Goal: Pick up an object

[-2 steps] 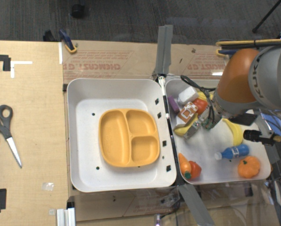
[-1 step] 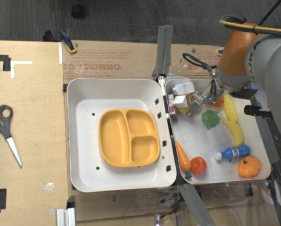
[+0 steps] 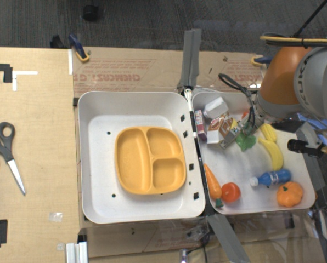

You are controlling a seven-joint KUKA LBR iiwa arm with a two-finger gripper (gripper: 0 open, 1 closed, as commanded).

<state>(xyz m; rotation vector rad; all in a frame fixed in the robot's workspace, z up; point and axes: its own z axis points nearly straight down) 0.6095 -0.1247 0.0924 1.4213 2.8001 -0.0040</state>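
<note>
The right bin [image 3: 246, 166] holds several items. Among them are a carrot [image 3: 212, 182], a red tomato [image 3: 230, 192], a blue bottle [image 3: 271, 178], a small orange pumpkin [image 3: 290, 194] and a yellow banana [image 3: 273, 149]. It also holds a green piece [image 3: 246, 143], a white box [image 3: 215, 107] and a brown packet [image 3: 225, 127]. My gripper [image 3: 241, 129] reaches down into the middle of this bin from the right. It sits just above the green piece and beside the brown packet. The arm's orange band [image 3: 281, 78] hides the bin's far right corner.
The left bin [image 3: 97, 147] carries a yellow divided plate [image 3: 150, 160]. A grey divider bar [image 3: 191, 59] runs back from between the bins. Scissors [image 3: 9, 152] lie on the wooden bench at far left. Cables hang near the arm at right.
</note>
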